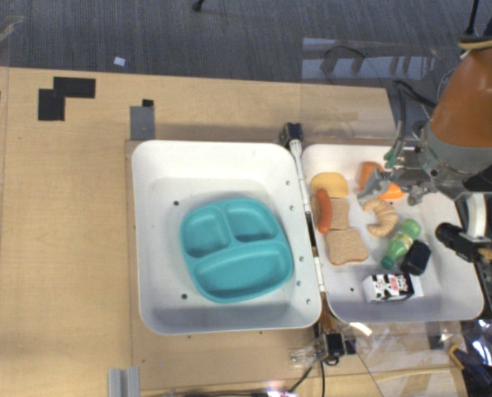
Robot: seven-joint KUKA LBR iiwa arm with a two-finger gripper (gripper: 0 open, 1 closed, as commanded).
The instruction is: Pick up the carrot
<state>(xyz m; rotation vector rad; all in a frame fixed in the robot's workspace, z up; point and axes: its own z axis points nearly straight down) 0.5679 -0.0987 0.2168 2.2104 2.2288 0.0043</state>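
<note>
The tool (386, 182) sits over the carrot (373, 174) — whether it grips, I cannot tell — the crowding croissant (384, 218) may spoil the pick.

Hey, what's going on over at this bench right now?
A grey arm with an orange band reaches in from the right, its gripper down in the right bin at the orange carrot. The carrot lies among other play food: a croissant, a hot dog, a slice of bread and a green bottle. I can't tell whether the carrot is gripped. The left bin holds a teal divided plate.
</note>
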